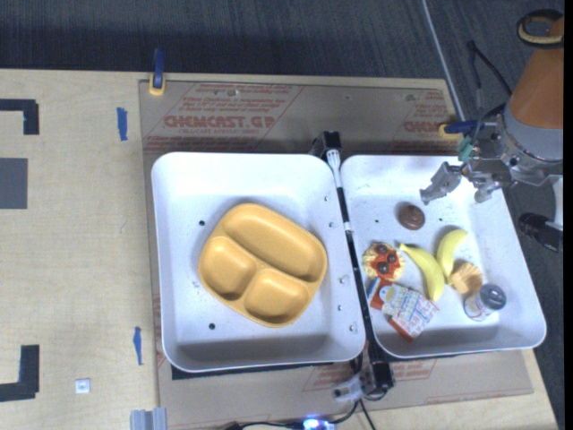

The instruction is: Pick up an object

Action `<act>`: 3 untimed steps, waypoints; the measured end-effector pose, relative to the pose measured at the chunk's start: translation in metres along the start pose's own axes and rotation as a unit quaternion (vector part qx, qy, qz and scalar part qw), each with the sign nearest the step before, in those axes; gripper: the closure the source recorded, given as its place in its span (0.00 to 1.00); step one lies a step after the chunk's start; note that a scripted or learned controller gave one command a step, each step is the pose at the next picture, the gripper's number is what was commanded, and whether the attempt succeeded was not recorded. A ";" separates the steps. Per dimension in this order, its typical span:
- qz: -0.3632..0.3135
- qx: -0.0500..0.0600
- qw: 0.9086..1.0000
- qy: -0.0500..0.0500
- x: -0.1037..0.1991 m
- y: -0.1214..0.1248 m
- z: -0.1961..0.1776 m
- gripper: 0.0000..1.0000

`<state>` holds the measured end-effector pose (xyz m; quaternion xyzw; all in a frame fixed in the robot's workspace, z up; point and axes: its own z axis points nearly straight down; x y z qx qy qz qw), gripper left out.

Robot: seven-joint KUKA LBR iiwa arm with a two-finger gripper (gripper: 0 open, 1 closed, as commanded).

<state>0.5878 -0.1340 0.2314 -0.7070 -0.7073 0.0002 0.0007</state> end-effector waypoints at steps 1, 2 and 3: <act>0.000 -0.001 1.000 -0.001 -0.048 -0.031 0.143 0.00; 0.001 -0.003 1.000 -0.001 -0.048 -0.030 0.133 1.00; -0.001 -0.002 1.000 0.000 0.066 -0.002 0.046 1.00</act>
